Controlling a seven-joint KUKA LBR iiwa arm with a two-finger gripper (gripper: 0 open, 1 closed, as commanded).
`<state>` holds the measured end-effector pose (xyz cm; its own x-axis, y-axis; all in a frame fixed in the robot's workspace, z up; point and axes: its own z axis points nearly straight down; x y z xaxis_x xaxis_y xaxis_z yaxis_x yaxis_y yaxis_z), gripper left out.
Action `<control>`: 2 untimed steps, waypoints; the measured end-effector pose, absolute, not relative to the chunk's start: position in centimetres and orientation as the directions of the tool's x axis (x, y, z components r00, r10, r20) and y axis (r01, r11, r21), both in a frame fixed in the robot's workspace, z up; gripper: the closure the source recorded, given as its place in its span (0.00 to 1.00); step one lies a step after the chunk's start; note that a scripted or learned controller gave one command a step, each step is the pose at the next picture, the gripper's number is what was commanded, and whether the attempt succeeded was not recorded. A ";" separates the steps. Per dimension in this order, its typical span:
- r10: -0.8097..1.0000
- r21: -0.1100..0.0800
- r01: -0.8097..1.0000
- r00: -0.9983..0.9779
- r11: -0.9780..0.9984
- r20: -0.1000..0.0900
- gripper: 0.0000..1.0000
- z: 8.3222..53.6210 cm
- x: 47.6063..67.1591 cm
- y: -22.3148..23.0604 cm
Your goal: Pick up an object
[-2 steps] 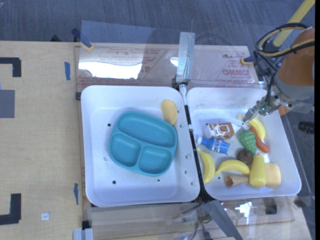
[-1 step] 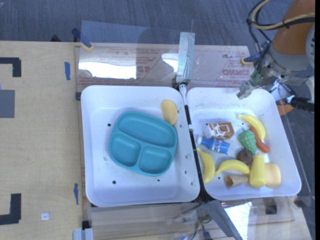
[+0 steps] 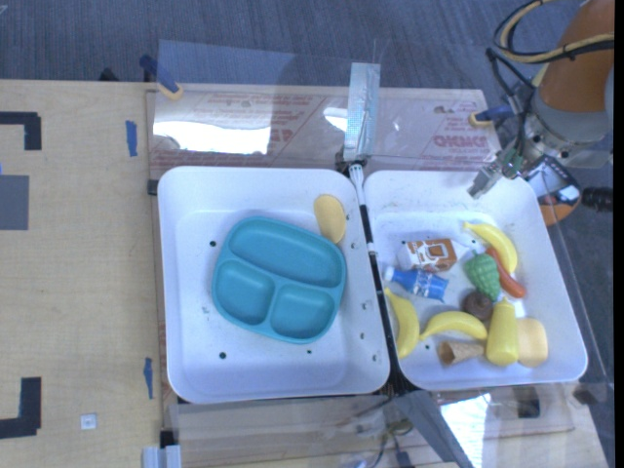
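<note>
A wooden bench [image 3: 68, 261] is seen far to the left of the gripper, and the left white bin [image 3: 185, 213] is set upon it. A teal divided plate [image 3: 278, 279] is laid in this bin, and a pale yellow oval object [image 3: 331, 217] is placed just beside the plate's upper right corner, against the bin's right wall, well to the left of the gripper and lower in the view. The right white bin [image 3: 561, 300] is set against the first, and the graspable objects are gathered in its lower half, all well apart from the gripper and below it in the view. A curved yellow banana [image 3: 402, 322] is laid along the left wall, with a small blue item [image 3: 419, 283] and a white and orange carton [image 3: 431, 253] above it. A second banana [image 3: 453, 325] is found beside a tan cone [image 3: 458, 351]. Further right, a brown round piece [image 3: 477, 305], a green leafy piece [image 3: 481, 273], a third banana [image 3: 492, 242] and an orange carrot [image 3: 509, 283] are clustered, with a yellow bottle [image 3: 502, 334] and a pale yellow cup [image 3: 532, 339] below them. The gripper [image 3: 483, 183] is poised over the bin's upper right corner; whether it is released or clenched cannot be told, and nothing is seen grasped in it.
</note>
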<state>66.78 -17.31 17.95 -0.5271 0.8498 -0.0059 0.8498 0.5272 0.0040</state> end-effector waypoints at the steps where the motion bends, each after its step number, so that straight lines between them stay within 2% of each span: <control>1: 0.850 0.004 0.850 -0.527 0.527 -0.006 0.00 18.0 66.8 -17.3; 2: 0.823 0.004 0.823 -0.569 0.569 -0.005 0.00 8.8 64.5 -20.9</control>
<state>64.54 -20.88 8.77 -0.5686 0.8226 -0.0051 0.8226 0.5686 0.0037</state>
